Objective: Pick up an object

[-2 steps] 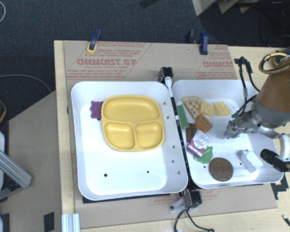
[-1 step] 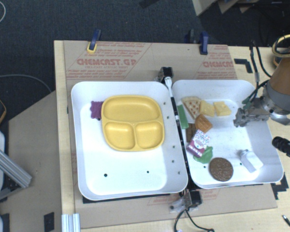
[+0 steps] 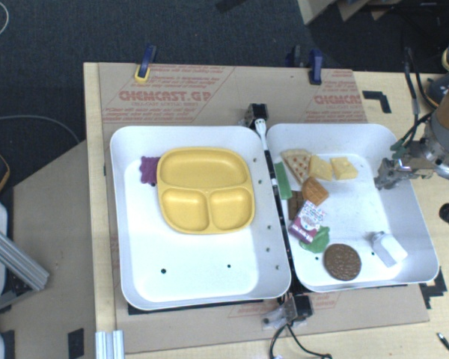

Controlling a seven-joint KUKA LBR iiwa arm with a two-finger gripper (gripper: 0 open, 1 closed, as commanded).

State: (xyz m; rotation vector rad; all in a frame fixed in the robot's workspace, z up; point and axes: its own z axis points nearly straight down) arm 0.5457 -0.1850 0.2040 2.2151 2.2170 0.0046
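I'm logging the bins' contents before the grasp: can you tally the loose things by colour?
Yellow: 3, divided plate, two cheese-like pieces
Purple: 1, piece beside the plate
Green: 2, strip, leaf-like piece
Brown or tan: 3, waffle wedge, square cracker, round cookie
White or printed: 2, block, packet
Total: 11

"CHEMCAST GP" printed on bench sheet (image 3: 209,88)
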